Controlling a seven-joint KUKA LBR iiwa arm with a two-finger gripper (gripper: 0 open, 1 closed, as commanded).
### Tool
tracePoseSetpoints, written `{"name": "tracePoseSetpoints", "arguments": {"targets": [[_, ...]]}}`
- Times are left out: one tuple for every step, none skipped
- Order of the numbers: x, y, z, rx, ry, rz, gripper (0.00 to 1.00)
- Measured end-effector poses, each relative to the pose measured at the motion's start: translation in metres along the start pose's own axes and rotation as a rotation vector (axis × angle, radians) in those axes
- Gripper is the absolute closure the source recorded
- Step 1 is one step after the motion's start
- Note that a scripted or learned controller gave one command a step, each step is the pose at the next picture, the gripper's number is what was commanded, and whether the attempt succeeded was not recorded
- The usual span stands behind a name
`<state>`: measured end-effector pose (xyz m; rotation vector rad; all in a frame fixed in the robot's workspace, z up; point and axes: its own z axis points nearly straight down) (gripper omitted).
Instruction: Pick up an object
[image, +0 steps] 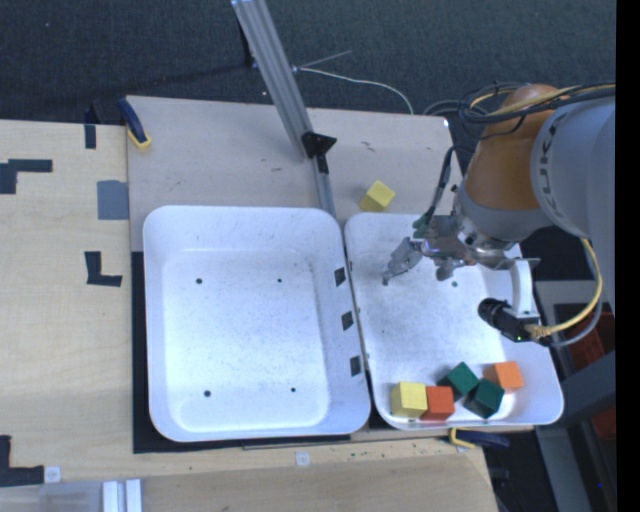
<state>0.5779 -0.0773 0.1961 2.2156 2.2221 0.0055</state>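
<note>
Camera view: gripper (400, 265) over right bin (420, 330), upper part, state unclear. Blocks (455, 390) clustered at bin's near edge; orientation varied, no long axis.

Even, bright overhead light, soft shadows, slight blur, white bins (245, 225) nearly overexposed.

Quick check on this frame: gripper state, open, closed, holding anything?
Gripper: open, nothing between its fingers, over the right bin, apart from the blocks at the bin's near edge.
</note>
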Motion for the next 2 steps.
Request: {"name": "tracePoseSetpoints", "arguments": {"targets": [[0.046,0.064,0.005,0.002,0.001,-0.004,0.0],[0.085,0.102,0.005,0.003,0.001,-0.003,0.0]]}}
